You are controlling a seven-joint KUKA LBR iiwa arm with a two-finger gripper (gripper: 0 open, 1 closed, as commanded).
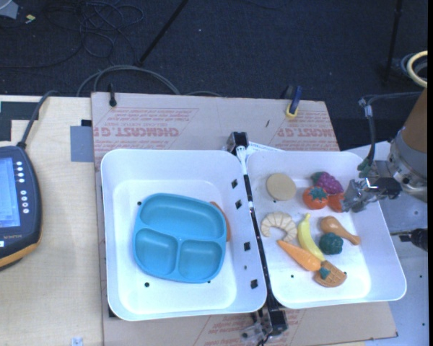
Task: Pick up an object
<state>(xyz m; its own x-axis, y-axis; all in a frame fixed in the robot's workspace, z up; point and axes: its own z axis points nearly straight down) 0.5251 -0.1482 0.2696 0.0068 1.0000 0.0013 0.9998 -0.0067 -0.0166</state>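
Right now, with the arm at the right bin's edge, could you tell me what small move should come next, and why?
Probably a short shift toward the bin's middle, then down. The end effector sits at the right white bin's upper right, beside the small red plastic piece and orange-red toy tomato, with nothing visibly between its fingers. Centring over one of those near toys looks like the shortest step.

"CHEMCAST" upside down on cardboard sheet (202,121)

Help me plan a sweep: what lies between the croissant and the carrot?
In the camera view, bare white bin floor separates the croissant from the carrot; the banana flanks it.
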